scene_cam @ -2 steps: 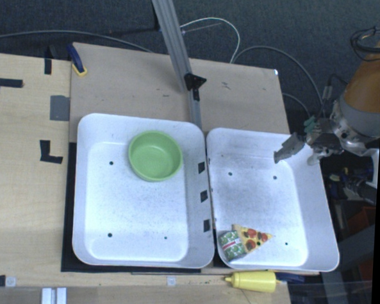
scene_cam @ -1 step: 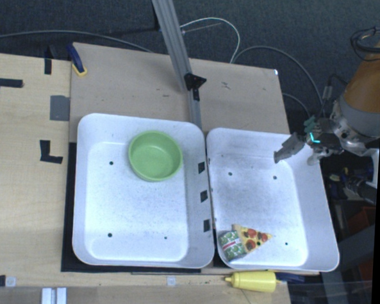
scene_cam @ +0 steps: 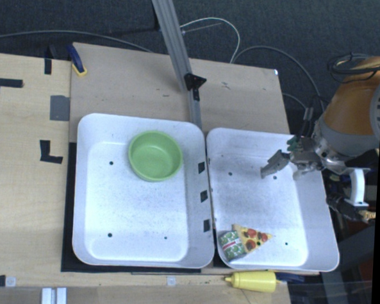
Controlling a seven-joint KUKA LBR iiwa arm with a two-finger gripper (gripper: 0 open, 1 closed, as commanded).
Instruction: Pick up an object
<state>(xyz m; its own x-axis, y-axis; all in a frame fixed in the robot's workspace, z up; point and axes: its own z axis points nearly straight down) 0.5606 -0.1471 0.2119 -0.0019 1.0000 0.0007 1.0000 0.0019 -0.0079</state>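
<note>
The gripper [scene_cam: 291, 159] hangs over the upper right part of the right bin [scene_cam: 312, 249], reaching in from the right. One dark finger [scene_cam: 274, 165] juts left and down toward the bin floor; the other is hard to make out against the wrist, so I cannot tell how the jaws stand. Nothing shows between them.

A pizza-slice toy [scene_cam: 252, 237] lies near the right bin's lower left corner, touching a green-and-white item [scene_cam: 231, 245] that may be a crumpled packet. Both are well apart from the gripper.

A green bowl [scene_cam: 154, 155] sits upright in the upper part of the left bin [scene_cam: 88, 238]. A yellow bottle [scene_cam: 254, 281] lies on its side on the bench, just below the right bin's front rim.
</note>
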